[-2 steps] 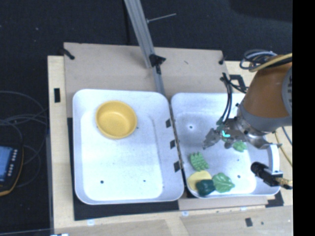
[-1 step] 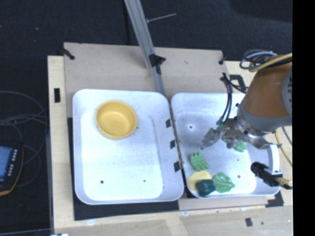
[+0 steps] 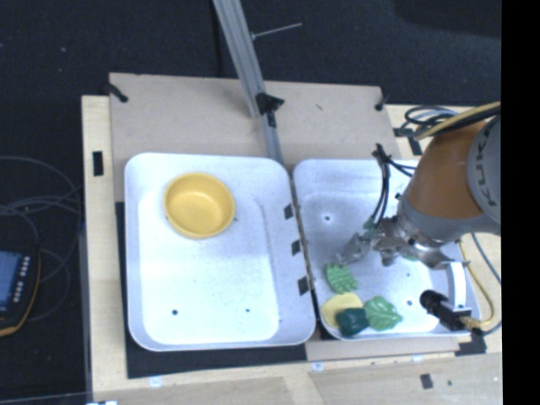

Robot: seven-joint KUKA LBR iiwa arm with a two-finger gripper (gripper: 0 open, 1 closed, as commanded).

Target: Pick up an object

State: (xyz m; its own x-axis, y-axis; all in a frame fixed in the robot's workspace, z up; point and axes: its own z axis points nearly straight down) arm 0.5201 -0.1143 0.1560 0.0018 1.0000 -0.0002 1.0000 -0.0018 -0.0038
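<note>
In the right bin (image 3: 337, 184), near its front edge, lie a pale green ridged piece (image 3: 341, 277), a yellow piece (image 3: 336, 305), a dark green block (image 3: 351, 320) and a green leaf-shaped piece (image 3: 383, 312). They sit close together, and the block touches the yellow piece. My gripper (image 3: 369, 253) hangs over the middle of this bin, just behind and to the right of the ridged piece. It is open, with nothing between its fingers. A yellow bowl (image 3: 200, 205) stands upright at the back left of the left bin (image 3: 211, 310).
A slanted metal post (image 3: 240, 45) rises from the back of the bench, behind the gap between the bins. The arm's orange band (image 3: 447, 175) covers the right bin's right side. Cables (image 3: 426, 121) lie at the back right.
</note>
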